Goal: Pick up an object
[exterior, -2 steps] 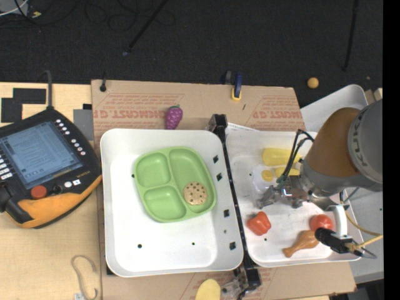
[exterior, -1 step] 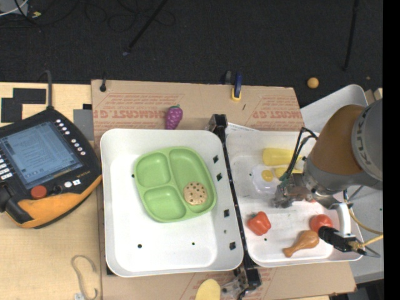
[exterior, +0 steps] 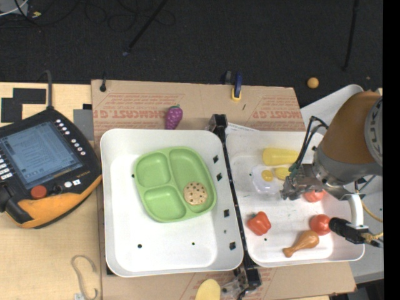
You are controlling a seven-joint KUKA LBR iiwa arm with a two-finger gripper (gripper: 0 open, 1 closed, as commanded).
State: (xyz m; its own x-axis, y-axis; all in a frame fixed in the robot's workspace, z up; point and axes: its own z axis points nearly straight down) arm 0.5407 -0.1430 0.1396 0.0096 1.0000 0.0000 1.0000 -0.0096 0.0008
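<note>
Toys lie scattered in the right bin (exterior: 250, 245): a red pepper (exterior: 259, 222) near its left side, a drumstick (exterior: 301, 244) at the near edge, a tomato (exterior: 319, 223), a yellow piece (exterior: 280, 156) farther back. Your gripper (exterior: 292, 188) hangs low among them, beside a red item (exterior: 313, 195). You cannot tell how its jaws stand, and nothing looks lifted yet, so the pick remains undone.

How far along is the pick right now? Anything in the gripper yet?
Done: the arm has reached into the right bin, and the gripper is low among the toys, beside a red piece and near the yellow pieces. In hand: nothing visibly between its fingers. Left: grasp and lift. The red pepper, tomato and drumstick lie untouched.
</note>
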